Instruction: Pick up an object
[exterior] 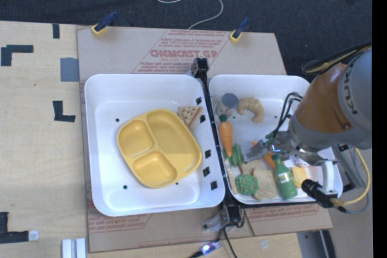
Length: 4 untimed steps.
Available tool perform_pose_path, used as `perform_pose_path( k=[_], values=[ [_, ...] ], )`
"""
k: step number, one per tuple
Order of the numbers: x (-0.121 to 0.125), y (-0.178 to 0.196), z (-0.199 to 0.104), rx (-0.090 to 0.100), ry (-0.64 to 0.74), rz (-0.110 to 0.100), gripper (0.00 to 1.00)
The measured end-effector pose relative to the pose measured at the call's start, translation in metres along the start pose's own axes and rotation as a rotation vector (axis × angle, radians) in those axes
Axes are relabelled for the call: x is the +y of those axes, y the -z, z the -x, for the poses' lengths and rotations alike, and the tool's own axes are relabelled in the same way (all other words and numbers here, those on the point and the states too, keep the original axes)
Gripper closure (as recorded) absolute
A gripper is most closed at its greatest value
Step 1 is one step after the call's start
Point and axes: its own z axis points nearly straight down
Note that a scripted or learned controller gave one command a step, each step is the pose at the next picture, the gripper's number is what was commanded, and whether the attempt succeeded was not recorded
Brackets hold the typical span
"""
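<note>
We see the gripper [264,148] low in the right bin [290,83], fingers apart beside the green bottle [284,179], holding nothing

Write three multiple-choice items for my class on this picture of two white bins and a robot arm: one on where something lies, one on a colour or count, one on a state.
1. Where does the yellow tray lie?
A. In the left bin
B. In the right bin
C. On the cardboard sheet outside the bins

2. How many compartments does the yellow tray have?
A. Two
B. Three
C. Five

3. How does the green bottle in the right bin rest?
A. Standing upright on the tray
B. Hanging in the air
C. Lying on its side on the bin floor

Answers:
1 A, the tray fills the middle of the left bin.
2 B, two ridges split it into three wells.
3 C, its whole length shows flat among the other toys, beside the carrot and croissant.
</note>
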Motion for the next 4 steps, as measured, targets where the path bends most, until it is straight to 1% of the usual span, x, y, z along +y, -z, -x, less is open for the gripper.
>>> perform_pose_path(
  k=[1, 2, 3, 4],
  values=[
    [0.005, -0.015, 0.005, -0.007, -0.003, 0.015, 0.0],
    [0.003, -0.006, -0.001, 0.005, 0.0, 0.004, 1.0],
    [-0.004, 0.047, 0.007, 0.004, 0.0, -0.001, 1.0],
    [0.003, 0.107, 0.009, 0.003, 0.001, 0.003, 1.0]
  ],
)
